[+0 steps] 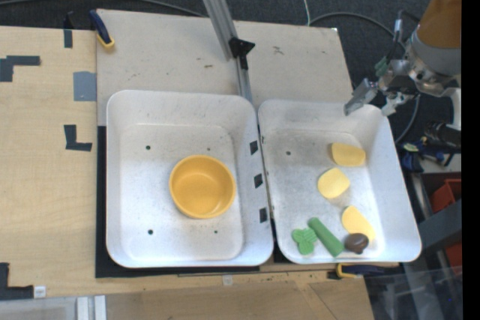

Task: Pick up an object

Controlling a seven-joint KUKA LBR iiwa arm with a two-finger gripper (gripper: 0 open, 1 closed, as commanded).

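Note:
The right bin (pixel 289 124) holds three pale yellow lumps: one at the far right (pixel 348 154), one in the middle (pixel 333 183) and one nearer the front (pixel 356 222). A green toy (pixel 319 236) and a small brown piece (pixel 355 242) lie by the front wall. A yellow bowl (pixel 201 186) sits in the left bin (pixel 127 116). My gripper (pixel 370 104) hangs over the right bin's far right corner, above and behind the lumps. Its fingers are spread open with nothing between them.
A slanted metal post (pixel 217 0) rises from behind the gap between the two bins. Cables run across the dark floor at the back. A yellow-tipped clamp (pixel 102 31) sits at the board's far left corner.

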